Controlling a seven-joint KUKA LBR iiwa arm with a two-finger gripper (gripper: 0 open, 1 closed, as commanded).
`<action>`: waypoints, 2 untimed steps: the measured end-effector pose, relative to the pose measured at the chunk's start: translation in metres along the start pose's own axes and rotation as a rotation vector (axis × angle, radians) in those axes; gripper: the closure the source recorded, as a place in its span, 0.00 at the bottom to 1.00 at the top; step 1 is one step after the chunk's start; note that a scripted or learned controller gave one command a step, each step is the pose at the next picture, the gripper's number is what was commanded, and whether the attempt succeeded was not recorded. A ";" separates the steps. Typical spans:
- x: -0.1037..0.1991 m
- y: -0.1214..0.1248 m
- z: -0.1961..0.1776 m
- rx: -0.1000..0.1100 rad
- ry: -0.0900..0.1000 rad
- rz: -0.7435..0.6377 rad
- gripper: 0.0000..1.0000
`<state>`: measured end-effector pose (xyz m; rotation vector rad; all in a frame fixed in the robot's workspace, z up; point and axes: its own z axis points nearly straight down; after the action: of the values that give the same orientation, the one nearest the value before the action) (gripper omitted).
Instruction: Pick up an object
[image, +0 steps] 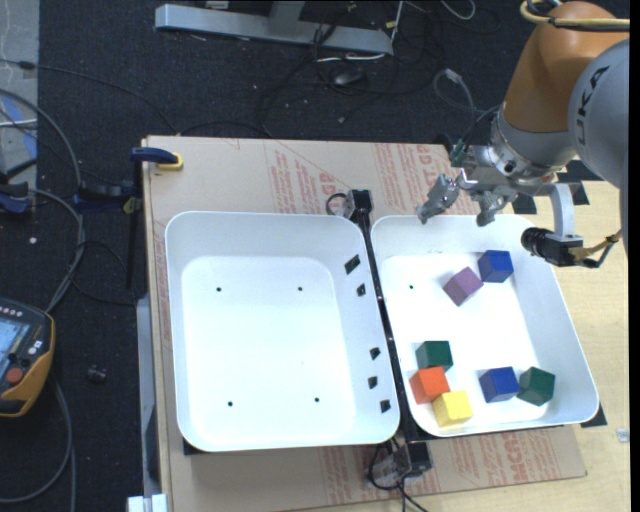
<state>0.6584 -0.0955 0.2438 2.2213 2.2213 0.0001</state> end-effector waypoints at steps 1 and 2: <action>-0.057 -0.084 0.072 0.008 0.000 0.007 0.00; -0.053 -0.080 0.069 0.000 0.000 0.000 0.00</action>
<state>0.5779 -0.1485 0.1749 2.2215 2.2217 -0.0001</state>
